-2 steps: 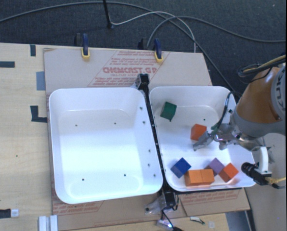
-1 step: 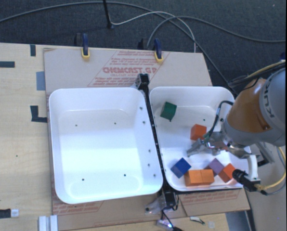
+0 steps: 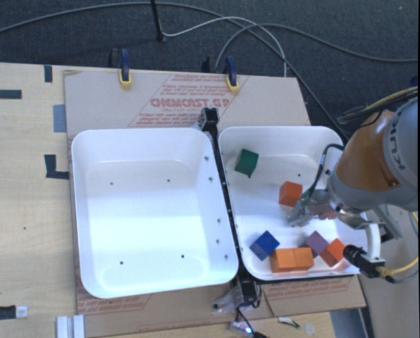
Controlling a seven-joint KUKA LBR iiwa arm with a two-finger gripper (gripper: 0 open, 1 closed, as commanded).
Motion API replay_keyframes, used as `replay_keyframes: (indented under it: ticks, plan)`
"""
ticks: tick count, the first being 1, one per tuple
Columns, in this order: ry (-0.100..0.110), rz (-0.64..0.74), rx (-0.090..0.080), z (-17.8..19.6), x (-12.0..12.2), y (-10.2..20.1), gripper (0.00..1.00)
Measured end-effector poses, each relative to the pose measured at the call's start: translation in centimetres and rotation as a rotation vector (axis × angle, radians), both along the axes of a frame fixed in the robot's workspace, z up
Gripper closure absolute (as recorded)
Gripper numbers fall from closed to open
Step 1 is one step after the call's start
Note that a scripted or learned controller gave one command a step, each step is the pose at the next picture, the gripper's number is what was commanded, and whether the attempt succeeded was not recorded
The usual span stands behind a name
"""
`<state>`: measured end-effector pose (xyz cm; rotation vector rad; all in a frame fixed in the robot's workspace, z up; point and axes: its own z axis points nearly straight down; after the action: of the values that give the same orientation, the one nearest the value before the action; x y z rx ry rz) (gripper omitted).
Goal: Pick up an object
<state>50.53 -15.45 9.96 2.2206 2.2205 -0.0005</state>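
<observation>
- Orange cube [image 3: 290,193] sits in the right bin [image 3: 280,138], just beside the fingers [image 3: 299,215], a touch up and left of their tips.
- Fingers: can't tell whether they're parted or closed; nothing visibly between them.
- Purple block [image 3: 316,242], blue cube [image 3: 264,244] and orange block [image 3: 292,259] lie below the fingers; green cube [image 3: 246,162] well above.

Robotics lab | wooden bench [image 3: 20,210] | clamped cardboard sheet [image 3: 189,101] | two white bins [image 3: 79,189] | loose cables [image 3: 266,34] | grey-orange arm [image 3: 372,164]
</observation>
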Motion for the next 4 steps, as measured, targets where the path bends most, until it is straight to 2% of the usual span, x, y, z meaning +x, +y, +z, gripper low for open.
replay_keyframes:
  ticks: [2, 3, 4]
  plan:
    - [-0.004, 0.0, 0.0, 12.2, 0.2, -0.2, 1.0]
    - [-0.001, 0.0, 0.001, 14.7, 0.2, -0.2, 1.0]
    - [0.002, 0.004, 0.002, 13.4, 2.6, 4.2, 1.0]
